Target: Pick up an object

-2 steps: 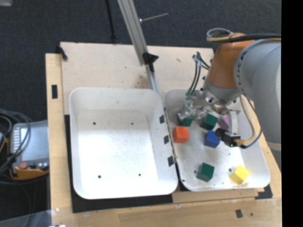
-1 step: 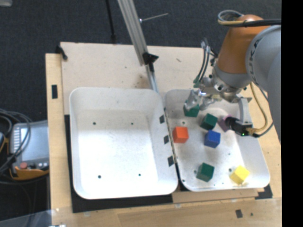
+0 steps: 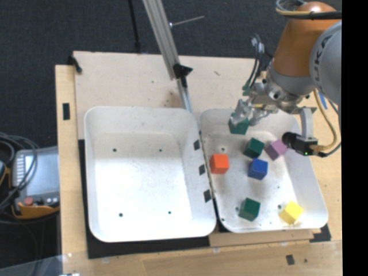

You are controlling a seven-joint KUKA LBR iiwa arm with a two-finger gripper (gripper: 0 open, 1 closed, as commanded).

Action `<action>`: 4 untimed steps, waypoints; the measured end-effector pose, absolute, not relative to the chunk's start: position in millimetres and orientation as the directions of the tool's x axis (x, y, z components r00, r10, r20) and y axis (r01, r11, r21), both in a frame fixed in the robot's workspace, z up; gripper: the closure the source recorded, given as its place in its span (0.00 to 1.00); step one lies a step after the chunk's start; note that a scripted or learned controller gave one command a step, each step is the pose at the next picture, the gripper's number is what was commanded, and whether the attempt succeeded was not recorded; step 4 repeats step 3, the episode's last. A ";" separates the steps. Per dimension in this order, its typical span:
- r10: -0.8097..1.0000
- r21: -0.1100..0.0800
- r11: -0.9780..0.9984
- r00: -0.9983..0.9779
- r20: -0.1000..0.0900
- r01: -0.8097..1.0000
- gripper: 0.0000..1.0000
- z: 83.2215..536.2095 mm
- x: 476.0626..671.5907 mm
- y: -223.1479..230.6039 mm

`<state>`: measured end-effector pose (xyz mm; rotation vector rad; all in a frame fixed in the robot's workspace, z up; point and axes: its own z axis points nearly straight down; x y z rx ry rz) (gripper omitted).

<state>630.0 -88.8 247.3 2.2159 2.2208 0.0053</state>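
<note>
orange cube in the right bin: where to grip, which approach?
Come straight down on the orange cube and close on two opposite side faces. It sits flat, apart from the other cubes, but near the right bin's left wall, so probably pinch the faces running along that wall, keeping both fingers clear of it.

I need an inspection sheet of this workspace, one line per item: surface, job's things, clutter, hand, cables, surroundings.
Surface: wooden bench bearing a left white bin and a right white bin side by side.
Job's things: in the right bin, an orange cube, blue cube, purple cube, yellow cube, two dark green cubes; a teal-green cube sits at the hand's tip.
Clutter: nothing seen.
Hand: the hand is over the right bin's far end; grip on the teal-green cube cannot be confirmed.
Cables: cables loop beside the wrist.
Surroundings: dark floor, slanted metal pole, control pendant at left.
</note>
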 end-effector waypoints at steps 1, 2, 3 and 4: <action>1.000 0.000 0.006 -0.006 0.001 1.000 1.00 253.7 609.9 -37.5; 1.000 -0.002 0.006 -0.006 0.000 1.000 1.00 239.5 592.8 9.7; 1.000 -0.003 0.007 -0.007 0.001 1.000 1.00 235.9 590.5 63.1; 1.000 -0.003 0.007 -0.007 0.001 1.000 1.00 235.9 590.5 63.1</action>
